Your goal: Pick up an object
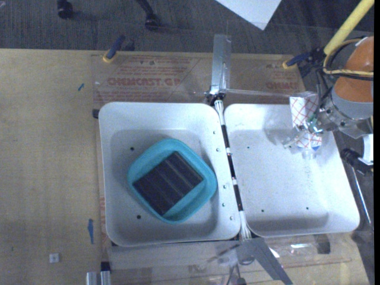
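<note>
A teal, rounded-square dish (205,177) lies in the left bin (119,123) with a dark ribbed block (167,183) resting inside it. My gripper (304,136) hangs over the upper right part of the right bin (285,212), below the orange-banded wrist (356,61). A small white item with a red check pattern (300,108) sits right at the gripper, partly hidden by it. I cannot make out whether it is gripped or merely beside the gripper.
A metal divider bracket (221,64) stands behind the seam between the bins. Clamps (113,49) hold a clear sheet to the wooden bench. Cables and a yellow rod (350,22) run near the arm at the right.
</note>
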`<state>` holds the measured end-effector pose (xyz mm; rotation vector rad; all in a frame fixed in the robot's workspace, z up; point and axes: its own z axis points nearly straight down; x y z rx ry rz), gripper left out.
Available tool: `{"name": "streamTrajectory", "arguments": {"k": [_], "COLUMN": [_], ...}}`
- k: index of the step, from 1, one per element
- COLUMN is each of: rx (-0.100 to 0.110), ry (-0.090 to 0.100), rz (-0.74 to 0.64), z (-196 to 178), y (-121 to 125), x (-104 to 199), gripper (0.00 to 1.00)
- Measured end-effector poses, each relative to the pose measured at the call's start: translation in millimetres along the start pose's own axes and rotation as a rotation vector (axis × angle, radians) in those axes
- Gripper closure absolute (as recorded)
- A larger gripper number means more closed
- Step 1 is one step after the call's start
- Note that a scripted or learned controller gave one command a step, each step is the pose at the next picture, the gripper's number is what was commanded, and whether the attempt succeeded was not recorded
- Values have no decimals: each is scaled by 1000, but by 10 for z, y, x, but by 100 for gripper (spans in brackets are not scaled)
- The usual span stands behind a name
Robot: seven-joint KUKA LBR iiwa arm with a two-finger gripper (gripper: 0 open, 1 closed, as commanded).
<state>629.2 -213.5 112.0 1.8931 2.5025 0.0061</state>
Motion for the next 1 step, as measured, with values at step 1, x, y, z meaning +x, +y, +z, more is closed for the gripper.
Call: {"name": "streamTrajectory", "arguments": {"k": [1], "rx": [3], "ry": [-1], "rz": [-52], "z": [-661], "y": [110], "x": [594], "gripper": [100]}}
